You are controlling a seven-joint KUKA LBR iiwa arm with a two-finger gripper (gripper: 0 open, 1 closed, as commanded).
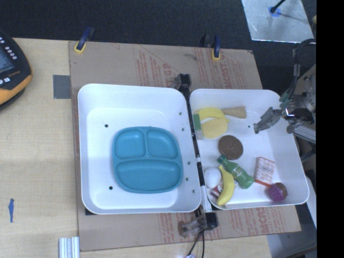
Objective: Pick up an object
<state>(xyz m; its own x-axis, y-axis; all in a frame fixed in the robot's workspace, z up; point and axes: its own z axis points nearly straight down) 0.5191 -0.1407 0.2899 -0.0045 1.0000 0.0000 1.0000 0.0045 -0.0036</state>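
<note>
Candidate objects lie in the right bin (290,144): brown round disc (230,147), green bottle (236,173), banana (226,187), red-and-white packet (264,170), purple piece (277,192), yellow items (212,122) at the top. My pincer (269,118) hangs above the bin's upper right part, touching none of them; nothing sits between its fingers, and their spread I cannot tell. Left bin (91,144) holds a blue divided plate (146,159).

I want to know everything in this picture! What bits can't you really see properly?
- Gripper: small and dark in the camera view, so open or shut is unclear.
- Arm: cut off by the right edge.
- White object: partly hidden under the banana; too small to identify.
- Pink packet: print too tiny to read.
- Handheld device: cut off by the left edge.
</note>
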